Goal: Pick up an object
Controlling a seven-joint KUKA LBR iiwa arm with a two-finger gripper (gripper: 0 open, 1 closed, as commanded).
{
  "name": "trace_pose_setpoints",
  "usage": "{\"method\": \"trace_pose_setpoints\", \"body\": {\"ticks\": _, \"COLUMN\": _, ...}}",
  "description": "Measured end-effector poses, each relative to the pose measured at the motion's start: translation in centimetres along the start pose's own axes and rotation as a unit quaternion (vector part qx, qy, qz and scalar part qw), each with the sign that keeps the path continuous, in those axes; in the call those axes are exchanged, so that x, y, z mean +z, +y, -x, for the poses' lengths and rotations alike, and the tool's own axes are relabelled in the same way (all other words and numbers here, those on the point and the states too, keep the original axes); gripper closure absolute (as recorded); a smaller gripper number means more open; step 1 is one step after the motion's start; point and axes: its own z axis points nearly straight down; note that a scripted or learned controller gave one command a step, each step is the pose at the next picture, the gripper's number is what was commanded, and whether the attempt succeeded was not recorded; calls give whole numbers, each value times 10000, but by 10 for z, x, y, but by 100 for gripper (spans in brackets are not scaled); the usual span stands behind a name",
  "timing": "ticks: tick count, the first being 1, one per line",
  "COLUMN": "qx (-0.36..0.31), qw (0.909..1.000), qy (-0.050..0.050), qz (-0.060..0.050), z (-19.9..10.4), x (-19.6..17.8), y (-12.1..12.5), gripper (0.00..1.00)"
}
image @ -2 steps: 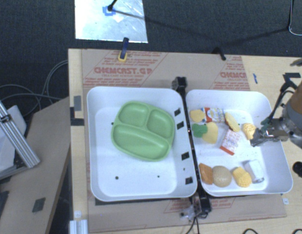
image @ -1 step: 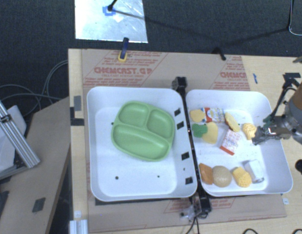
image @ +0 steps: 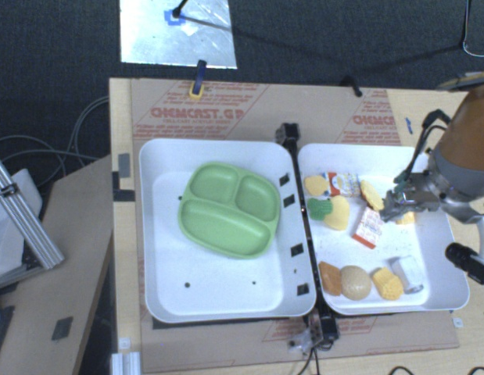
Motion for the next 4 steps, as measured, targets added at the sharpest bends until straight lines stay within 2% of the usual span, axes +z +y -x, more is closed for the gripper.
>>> {"method": "trace_pose_setpoints", "body": {"ticks": 1, "qx": -5, "qw": 10000, "qy": 2, "qz": -4, "z": -55, "x": 5, "y": 11, "gripper": 100}}
{"method": "trace_pose_setpoints", "body": {"ticks": 2, "qx": 43, "qw": 10000, "qy": -8, "qz": -8, "z": -48, "x": 16, "y": 2, "gripper": 100}}
{"method": "trace_pose_setpoints", "body": {"ticks": 3, "qx": 26, "qw": 10000, "qy": -8, "qz": -3, "z": -45, "x": 5, "y": 14, "gripper": 100}}
{"method": "trace_pose_setpoints", "body": {"ticks": 4, "qx": 42, "qw": 10000, "qy": -7, "qz": -8, "z": -42, "x": 17, "y": 3, "gripper": 100}}
